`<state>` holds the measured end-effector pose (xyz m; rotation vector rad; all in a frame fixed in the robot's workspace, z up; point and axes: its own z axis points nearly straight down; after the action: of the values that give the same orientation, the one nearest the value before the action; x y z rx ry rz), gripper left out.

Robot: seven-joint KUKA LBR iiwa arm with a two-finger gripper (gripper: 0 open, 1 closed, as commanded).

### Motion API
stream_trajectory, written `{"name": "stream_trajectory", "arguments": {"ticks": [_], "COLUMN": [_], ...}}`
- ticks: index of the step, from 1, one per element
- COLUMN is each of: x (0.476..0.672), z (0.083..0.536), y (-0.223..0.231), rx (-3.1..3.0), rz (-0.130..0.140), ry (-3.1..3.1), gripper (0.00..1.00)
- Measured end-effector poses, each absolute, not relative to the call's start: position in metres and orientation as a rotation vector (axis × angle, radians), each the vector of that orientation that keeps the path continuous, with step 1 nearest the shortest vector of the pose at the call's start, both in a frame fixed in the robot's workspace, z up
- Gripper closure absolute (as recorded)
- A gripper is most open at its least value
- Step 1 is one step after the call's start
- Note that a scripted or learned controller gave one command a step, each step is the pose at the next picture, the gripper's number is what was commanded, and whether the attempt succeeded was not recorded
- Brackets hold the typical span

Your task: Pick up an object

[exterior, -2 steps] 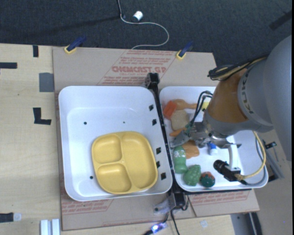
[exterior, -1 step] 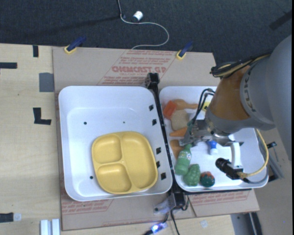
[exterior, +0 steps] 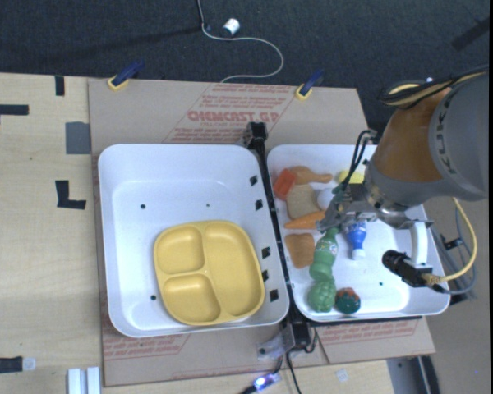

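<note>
My gripper (exterior: 338,212) hangs low over the middle of the right bin (exterior: 394,302), on the grey arm with its orange band (exterior: 411,142). Right below it lies a green bottle (exterior: 321,263), with its neck pointing up toward the gripper. A small blue bottle (exterior: 357,239) lies just to the gripper's right. An orange carrot (exterior: 304,219) and a tan bread slice (exterior: 299,249) lie to its left. No object shows between the jaws.
The right bin also holds a red-orange piece (exterior: 283,180), a yellow item (exterior: 352,176) partly under the arm, and a small red-green ball (exterior: 347,301). A yellow divided plate (exterior: 207,271) lies in the left bin (exterior: 131,179). A black clip (exterior: 255,133) sits where the bins meet.
</note>
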<state>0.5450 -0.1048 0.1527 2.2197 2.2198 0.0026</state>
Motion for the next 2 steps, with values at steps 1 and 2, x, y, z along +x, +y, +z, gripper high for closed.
{"name": "stream_trajectory", "arguments": {"ticks": [1,2], "x": [0.5440,0.5443], "z": [0.2150,0.2246], "y": [-0.1082,-0.1076], "rx": [2.217,2.220], "rz": [0.004,0.000], "ry": [2.220,2.223], "gripper": [1.00,1.00]}}
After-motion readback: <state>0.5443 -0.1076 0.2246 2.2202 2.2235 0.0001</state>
